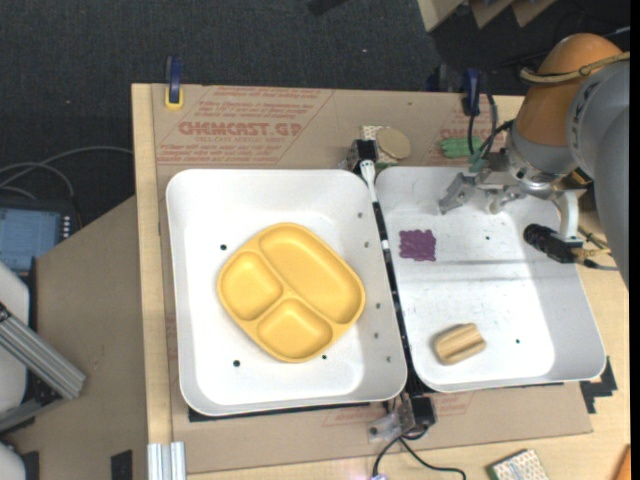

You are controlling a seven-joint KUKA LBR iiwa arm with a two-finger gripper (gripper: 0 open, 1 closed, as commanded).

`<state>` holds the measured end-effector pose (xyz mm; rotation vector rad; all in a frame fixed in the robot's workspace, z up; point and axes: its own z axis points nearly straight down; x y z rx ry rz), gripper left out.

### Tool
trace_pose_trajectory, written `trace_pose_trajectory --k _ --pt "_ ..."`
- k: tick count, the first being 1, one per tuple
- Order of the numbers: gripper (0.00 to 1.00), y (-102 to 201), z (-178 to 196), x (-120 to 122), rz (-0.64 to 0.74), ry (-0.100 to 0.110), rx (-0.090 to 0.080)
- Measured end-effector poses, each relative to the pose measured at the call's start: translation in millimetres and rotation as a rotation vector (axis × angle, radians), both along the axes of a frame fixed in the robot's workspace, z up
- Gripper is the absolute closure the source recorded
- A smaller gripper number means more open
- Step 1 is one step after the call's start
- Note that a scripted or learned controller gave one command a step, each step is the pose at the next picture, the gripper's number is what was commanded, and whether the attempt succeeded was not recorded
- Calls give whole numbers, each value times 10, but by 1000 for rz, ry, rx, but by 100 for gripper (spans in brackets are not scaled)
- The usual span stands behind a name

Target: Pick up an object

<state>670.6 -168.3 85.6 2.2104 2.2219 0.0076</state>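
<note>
Dark carpet surrounds the worktop, with loose cables on it at the view's left. A brown printed sheet covers the worktop top, lettered "CHEMCAST GP".

Count, as I see it from the remote station:
- White bins: 2, side by side and touching along their inner edges. These are the left bin and the right bin.
- Yellow plate: 1, with three compartments. It lies flat and slightly turned in the middle of the left bin.
- Purple square: 1, small and flat, in the right bin near its inner wall, towards the far side.
- Tan block: 1, short and rounded. It lies on its side in the near part of the right bin, well apart from the purple square.
- Blue clamps: 2 on the far edge of the worktop. One blue clamp is at the left corner and a second blue clamp is behind the right bin.

The arm reaches in from the right, orange band uppermost. The claw hangs over the far edge of the right bin, beyond and to the right of the purple square and not touching it. Its fingers stand apart with nothing between them. All three loose things rest in the bins.
</note>
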Motion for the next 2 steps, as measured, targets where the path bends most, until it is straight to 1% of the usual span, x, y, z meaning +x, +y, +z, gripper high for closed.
trace_pose_trajectory --k 1,2 --pt "0 723 -6 -38 1 11 5" --pt "0 296 -11 -982 -12 18 3"
